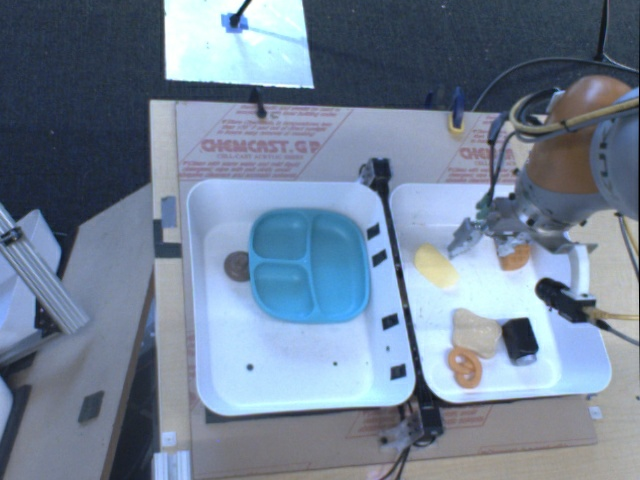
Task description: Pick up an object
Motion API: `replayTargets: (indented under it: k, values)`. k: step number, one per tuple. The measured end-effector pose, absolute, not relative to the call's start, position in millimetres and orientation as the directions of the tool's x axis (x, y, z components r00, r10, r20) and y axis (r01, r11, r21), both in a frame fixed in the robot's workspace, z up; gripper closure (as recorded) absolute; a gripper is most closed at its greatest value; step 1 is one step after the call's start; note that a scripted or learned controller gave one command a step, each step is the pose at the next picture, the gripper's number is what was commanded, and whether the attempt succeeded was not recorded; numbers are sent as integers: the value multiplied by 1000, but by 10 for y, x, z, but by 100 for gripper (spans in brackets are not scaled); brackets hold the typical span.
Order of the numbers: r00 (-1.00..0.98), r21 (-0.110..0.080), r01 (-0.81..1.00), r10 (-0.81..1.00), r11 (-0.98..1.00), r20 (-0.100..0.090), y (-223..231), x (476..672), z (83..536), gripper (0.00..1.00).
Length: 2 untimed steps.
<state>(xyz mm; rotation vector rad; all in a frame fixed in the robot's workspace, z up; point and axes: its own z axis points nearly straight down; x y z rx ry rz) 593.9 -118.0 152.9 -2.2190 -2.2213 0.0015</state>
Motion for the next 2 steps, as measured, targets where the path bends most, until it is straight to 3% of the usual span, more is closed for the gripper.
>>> replayTargets:
  k: [1, 2]
  values:
    - [0, -2, 1000, 1000, 0, 0, -1215, 6019, 1063, 0]
    - [0, 3, 1000, 1000, 0, -1, -1219, 6031, 1196, 100]
